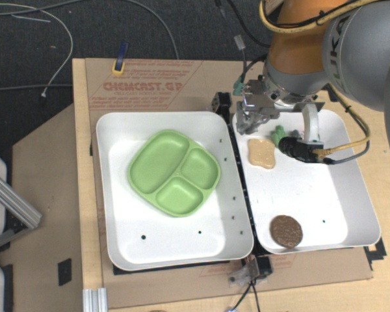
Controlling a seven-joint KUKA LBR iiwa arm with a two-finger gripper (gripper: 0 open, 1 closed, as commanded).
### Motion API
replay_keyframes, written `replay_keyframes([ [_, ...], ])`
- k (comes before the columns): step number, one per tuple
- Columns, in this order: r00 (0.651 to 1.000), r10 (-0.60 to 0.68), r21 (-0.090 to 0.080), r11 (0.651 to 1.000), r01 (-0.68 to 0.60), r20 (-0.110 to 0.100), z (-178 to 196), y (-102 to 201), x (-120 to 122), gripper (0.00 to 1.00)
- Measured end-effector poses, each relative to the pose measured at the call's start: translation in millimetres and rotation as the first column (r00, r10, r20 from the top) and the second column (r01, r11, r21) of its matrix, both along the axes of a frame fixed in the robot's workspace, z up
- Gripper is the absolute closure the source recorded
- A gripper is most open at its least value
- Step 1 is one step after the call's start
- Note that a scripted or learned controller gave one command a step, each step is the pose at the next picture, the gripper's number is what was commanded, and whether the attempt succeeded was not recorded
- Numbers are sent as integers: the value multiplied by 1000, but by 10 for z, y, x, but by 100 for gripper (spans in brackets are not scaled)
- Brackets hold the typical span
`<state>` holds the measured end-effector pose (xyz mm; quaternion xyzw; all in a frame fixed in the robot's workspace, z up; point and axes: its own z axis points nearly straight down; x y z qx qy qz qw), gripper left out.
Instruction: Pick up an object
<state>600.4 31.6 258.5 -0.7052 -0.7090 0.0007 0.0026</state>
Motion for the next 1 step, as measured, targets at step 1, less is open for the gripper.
replay_keyframes([
  [1, 1000, 0, 0, 1000, 0, -1, -188, 503, -162, 100],
])
